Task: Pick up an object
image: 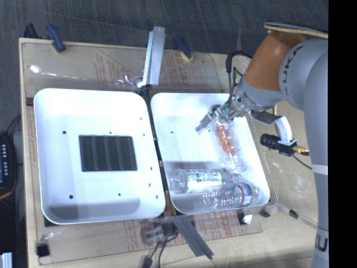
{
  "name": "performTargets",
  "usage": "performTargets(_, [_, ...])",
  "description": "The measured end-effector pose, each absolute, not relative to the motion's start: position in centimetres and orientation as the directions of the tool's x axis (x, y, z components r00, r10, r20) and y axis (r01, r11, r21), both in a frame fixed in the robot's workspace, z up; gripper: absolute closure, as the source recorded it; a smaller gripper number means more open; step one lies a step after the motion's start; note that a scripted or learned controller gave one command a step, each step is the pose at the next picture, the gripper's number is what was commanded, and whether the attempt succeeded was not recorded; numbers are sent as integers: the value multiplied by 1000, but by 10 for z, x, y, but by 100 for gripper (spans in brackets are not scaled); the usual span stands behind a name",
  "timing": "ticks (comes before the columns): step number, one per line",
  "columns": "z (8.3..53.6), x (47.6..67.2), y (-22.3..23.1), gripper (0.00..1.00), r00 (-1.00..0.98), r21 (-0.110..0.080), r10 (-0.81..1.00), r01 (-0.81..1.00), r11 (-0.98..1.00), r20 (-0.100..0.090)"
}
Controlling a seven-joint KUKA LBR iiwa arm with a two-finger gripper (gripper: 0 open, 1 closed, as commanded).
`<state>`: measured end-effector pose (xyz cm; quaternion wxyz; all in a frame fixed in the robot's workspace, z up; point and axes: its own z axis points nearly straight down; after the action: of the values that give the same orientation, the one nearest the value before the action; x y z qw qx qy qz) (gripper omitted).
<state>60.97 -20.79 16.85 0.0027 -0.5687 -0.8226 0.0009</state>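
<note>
Camera view: the right bin (pixel 167 144) serves as landmark. The gripper (pixel 215 118) hangs over its upper right part, close to the far and right walls, and whether it is open or closed cannot be told. Just below the gripper, along the bin's right wall, lies a clear bottle with orange contents (pixel 227 141), touching or nearly touching the tool. Two more clear bottles (pixel 217 187) lie crowded against the bin's near wall. The bin's upper left floor is bare and open. Left of this bin, the left bin (pixel 56 116) holds a dark ribbed block (pixel 107 153).
</note>
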Motion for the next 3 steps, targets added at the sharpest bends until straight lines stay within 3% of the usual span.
performTargets(2, [171,607,-209,0,-348,-5,937,937,348,4])
performTargets(3, [187,632,-192,0,-397,-1,918,918,397,0])
